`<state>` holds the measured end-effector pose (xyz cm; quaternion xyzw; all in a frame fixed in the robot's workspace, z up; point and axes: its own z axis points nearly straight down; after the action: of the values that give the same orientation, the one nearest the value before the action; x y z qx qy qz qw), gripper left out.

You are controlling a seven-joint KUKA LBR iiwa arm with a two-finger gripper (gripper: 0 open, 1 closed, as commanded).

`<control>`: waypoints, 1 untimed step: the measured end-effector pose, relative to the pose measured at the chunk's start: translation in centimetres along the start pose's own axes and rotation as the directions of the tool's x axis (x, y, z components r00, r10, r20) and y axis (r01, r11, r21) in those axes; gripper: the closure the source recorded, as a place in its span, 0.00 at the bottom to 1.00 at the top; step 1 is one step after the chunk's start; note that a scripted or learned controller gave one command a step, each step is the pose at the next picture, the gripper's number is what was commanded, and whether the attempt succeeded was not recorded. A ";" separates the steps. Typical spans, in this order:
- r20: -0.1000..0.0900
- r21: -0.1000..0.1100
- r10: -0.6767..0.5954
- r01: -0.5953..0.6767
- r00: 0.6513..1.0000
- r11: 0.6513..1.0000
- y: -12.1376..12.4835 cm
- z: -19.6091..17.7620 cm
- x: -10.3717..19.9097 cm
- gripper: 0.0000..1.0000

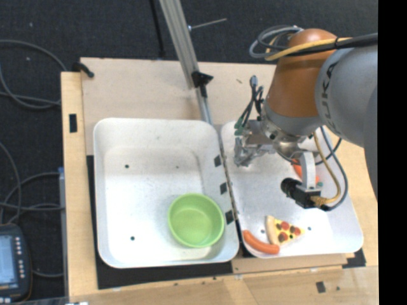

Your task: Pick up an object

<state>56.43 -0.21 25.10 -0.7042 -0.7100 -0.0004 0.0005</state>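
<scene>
From the overhead camera you saw two white bins side by side on the bench: the left bin (121, 170) and the right bin (337, 230). The left bin held one green bowl (196, 219), sitting upright toward its near right corner. The right bin held two toy foods at its near left corner: one pizza slice (282, 229) and one orange sausage (260, 243), just beside each other. The arm (331, 75) reached in from the right, and its gripper (243, 156) hung over the far left part of the right bin, well apart from both foods. You could not tell how wide the gripper stood.
</scene>
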 end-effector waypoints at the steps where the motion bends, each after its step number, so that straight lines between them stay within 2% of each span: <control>1: 0.001 0.001 0.002 -0.002 1.000 1.000 0.4 0.8 4.5 1.00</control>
<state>56.79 4.26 24.33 -0.7049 -0.7093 0.0004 0.0008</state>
